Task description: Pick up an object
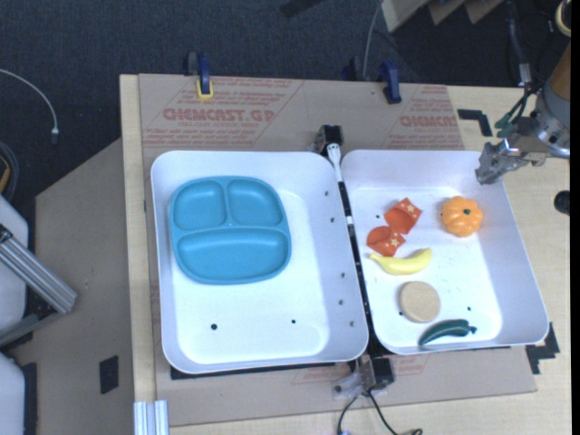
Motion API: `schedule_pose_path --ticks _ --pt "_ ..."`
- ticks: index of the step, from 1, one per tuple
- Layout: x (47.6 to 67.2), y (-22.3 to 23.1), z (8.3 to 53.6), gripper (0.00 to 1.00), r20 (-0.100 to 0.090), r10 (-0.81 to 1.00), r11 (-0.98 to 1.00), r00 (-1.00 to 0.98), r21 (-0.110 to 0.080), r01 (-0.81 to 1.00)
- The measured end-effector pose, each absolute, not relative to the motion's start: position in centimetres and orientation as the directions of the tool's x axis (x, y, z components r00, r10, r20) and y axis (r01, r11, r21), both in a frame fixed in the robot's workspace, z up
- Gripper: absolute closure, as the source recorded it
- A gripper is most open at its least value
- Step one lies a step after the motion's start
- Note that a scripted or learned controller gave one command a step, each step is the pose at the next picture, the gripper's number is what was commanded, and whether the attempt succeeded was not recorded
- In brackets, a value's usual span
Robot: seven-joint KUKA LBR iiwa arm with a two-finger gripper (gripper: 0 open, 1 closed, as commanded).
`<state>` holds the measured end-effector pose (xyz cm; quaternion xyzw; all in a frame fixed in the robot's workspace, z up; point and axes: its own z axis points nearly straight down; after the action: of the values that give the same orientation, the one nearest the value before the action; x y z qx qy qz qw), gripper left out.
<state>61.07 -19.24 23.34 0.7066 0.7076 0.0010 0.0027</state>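
The right bin (507, 270) holds an orange pumpkin (460, 216), two red pieces (395, 227), a yellow banana (402, 262), a round tan cookie (420, 301) and a dark green pepper (446, 332). My gripper (492, 163) hangs over the bin's far right corner, above and to the right of the pumpkin. Nothing shows between its fingers.
A blue divided plate (230, 228) lies in the left bin (254, 333). A black clip and cable (332, 143) sit at the far end of the ridge between the bins. Blue clamps (203, 72) hold the cardboard base at the back.
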Motion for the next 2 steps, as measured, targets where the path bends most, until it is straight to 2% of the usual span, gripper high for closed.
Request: schedule_pose_path --ticks 1,2 --pt "60.4 -13.3 22.5 1.0 0.002 1.0 0.005 -0.005 -0.002 1.0" --pt "59.9 -9.1 22.7 1.0 0.001 1.0 0.003 -0.003 -0.001 1.0"
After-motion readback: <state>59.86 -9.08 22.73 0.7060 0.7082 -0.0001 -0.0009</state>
